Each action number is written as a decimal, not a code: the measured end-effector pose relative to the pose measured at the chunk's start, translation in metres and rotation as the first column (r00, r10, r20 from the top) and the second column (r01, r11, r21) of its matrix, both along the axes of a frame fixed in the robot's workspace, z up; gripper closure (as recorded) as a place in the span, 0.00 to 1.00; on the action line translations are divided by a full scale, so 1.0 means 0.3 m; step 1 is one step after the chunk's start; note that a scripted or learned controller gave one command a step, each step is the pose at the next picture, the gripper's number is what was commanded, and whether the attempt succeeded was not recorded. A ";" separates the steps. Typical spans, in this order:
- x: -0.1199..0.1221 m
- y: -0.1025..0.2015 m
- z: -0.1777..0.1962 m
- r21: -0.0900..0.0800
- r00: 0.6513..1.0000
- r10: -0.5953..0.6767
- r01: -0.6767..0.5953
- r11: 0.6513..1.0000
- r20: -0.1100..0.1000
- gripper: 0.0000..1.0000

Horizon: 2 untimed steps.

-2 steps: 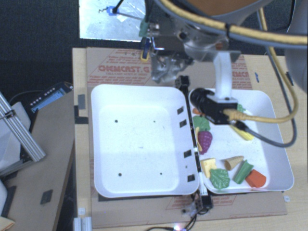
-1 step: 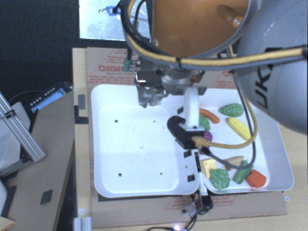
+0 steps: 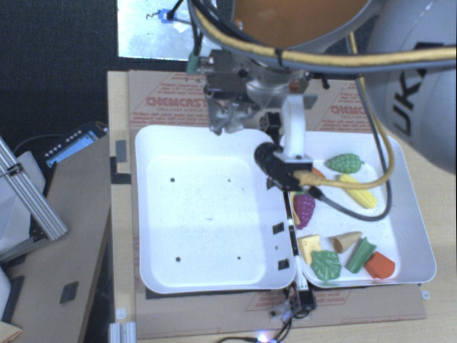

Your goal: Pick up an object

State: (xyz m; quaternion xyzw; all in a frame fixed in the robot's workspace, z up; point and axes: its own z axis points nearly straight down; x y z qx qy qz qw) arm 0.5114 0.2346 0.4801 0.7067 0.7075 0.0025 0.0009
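Observation:
My gripper point(image 3: 227, 122) hangs over the back rim of the left bin point(image 3: 153, 213), with nothing seen in it. All the objects lie in the right bin point(image 3: 413, 213). They are a bunch of purple grapes point(image 3: 304, 208), a yellow corn cob point(image 3: 359, 191), a green leafy piece point(image 3: 345, 163), a yellow cheese wedge point(image 3: 309, 247), a green leaf point(image 3: 326, 264), a tan cone point(image 3: 347, 241), a green stalk point(image 3: 360, 254) and an orange-red piece point(image 3: 379, 265). The gripper is well left of and behind them.
The arm's orange band and grey body point(image 3: 307, 6) cover the top of the view. A black cable mount point(image 3: 275, 161) and a yellow hose point(image 3: 343, 184) hang over the divide between the bins. A dark device point(image 3: 71, 145) lies left of the bench.

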 end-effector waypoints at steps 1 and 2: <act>-0.084 -0.001 0.197 0.002 1.000 0.005 -0.005 1.000 0.002 1.00; -0.039 -0.002 -0.109 -0.006 1.000 0.000 0.000 1.000 -0.011 1.00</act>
